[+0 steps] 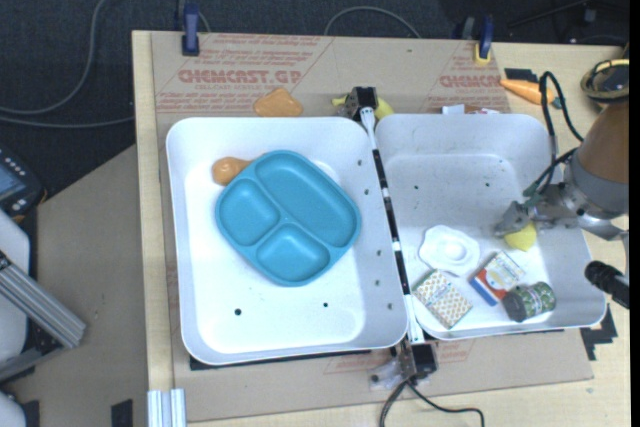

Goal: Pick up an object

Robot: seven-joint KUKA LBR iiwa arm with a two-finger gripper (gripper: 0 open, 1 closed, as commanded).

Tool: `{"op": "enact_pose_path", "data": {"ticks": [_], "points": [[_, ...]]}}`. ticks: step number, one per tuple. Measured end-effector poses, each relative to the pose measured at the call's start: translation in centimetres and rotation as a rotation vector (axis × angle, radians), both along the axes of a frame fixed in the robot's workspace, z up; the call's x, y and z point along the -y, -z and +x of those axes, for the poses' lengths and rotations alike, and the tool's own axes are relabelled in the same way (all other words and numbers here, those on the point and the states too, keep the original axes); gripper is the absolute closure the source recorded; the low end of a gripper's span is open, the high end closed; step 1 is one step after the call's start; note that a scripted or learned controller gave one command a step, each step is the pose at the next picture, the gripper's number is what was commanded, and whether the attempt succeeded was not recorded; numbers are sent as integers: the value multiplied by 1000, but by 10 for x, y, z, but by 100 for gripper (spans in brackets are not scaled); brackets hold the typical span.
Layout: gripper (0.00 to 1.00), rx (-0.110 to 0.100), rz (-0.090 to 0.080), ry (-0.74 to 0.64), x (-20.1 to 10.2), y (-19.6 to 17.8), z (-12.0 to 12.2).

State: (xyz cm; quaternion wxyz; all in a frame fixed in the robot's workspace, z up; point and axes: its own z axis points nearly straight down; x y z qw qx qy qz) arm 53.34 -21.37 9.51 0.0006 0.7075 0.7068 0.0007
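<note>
Jaws obscured; gripper (522, 218) touching small yellow lump (519, 237), right bin (440, 145).

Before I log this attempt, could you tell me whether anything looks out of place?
Two things: an orange piece lies on the bench behind the left bin, outside both bins, and the blue divided plate sits askew, partly covering another orange item.

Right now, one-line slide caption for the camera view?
Grey arm's gripper low over small yellow piece in right white bin; blue divided plastic tray in left bin.
</note>
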Motion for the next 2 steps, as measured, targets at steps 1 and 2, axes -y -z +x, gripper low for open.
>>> {"op": "enact_pose_path", "data": {"ticks": [1, 2], "points": [[100, -2, 4, -10, -103, 11, 5], [100, 11, 0, -9, -156, -96, 43]]}}
